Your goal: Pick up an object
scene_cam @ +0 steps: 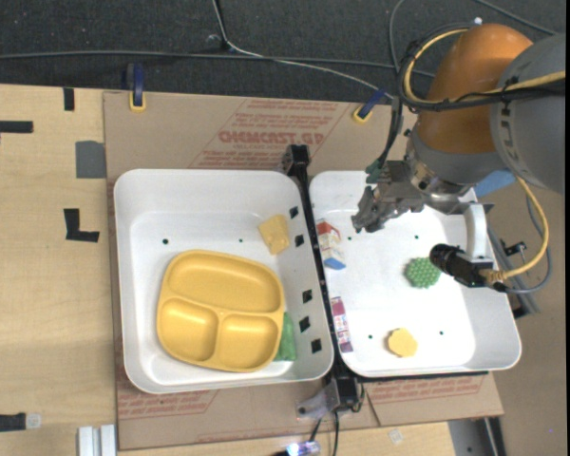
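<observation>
— Green, round and knobbly, that small ball (pixel 422 272) in the right-hand shallow white bin (pixel 499 354) looks the nearest candidate. Where does the arm stand to it?

— The grey arm with its orange band (pixel 475 60) reaches in from the right, wrist bent down over the bin's upper part. The pincer (pixel 372 213) hangs above bare white floor near the divider, with the ball well apart, toward the bin's right side.

— Is the pincer open or closed?

— One cannot tell; the dark tips blur together from this height. Nothing is seen between them.

— What else lies there?

— A flat round yellow piece (pixel 402 343) near the front wall, a small blue scrap (pixel 334 263) and a red-and-white bit (pixel 327 238) by the divider, and a purple printed packet (pixel 339 319) lower along it. The left white bin (pixel 133 283) holds a yellow three-compartment plastic tray (pixel 222 310), a pale yellow block (pixel 275 235) and a green thing (pixel 287 338) wedged beside the tray.

— How should the pick go well?

— Probably by centring over one object, clear of walls, before descending; the ball may roll if nudged off-centre, and the scraps by the divider seem too flat to catch.
</observation>
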You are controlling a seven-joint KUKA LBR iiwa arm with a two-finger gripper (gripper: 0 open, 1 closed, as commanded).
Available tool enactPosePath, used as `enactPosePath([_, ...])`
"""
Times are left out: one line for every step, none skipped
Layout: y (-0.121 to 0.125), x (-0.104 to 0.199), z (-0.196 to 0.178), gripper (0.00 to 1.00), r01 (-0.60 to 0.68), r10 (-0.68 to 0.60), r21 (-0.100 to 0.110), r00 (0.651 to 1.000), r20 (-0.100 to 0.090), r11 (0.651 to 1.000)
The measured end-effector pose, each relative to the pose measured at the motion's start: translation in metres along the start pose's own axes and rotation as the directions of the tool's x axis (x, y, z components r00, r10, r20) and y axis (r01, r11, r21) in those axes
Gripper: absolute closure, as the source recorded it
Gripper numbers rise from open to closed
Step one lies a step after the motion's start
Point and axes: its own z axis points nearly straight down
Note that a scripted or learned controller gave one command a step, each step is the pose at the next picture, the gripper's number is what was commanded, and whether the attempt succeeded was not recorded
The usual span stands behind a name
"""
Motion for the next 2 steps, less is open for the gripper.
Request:
enactPosePath([-0.016,0.048,0.016,1.00,-0.001,0.001,0.002,1.000,0.001,1.000])
enactPosePath([-0.015,0.102,0.024,1.00,-0.001,0.001,0.002,1.000,0.001,1.000])
